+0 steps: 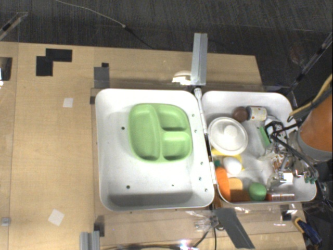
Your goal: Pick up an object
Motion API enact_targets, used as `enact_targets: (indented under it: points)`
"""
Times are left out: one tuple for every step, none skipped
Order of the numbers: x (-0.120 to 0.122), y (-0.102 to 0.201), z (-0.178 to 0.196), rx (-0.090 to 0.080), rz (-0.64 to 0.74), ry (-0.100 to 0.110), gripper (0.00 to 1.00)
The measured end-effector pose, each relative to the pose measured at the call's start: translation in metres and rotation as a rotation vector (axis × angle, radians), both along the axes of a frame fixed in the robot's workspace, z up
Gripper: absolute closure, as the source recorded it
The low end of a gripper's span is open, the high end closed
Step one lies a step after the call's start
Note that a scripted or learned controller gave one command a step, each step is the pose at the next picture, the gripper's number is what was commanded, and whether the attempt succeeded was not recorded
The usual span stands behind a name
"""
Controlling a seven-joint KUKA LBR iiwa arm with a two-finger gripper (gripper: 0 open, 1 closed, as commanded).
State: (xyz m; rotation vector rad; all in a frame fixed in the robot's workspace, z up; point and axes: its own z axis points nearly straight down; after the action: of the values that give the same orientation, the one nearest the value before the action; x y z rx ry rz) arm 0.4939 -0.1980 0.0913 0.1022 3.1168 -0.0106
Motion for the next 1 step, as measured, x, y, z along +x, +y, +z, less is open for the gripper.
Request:
enact_targets:
  points:
    - [-0.0006, 0.0066, 0.0002, -0.001, -0.016, 0.001, 0.0]
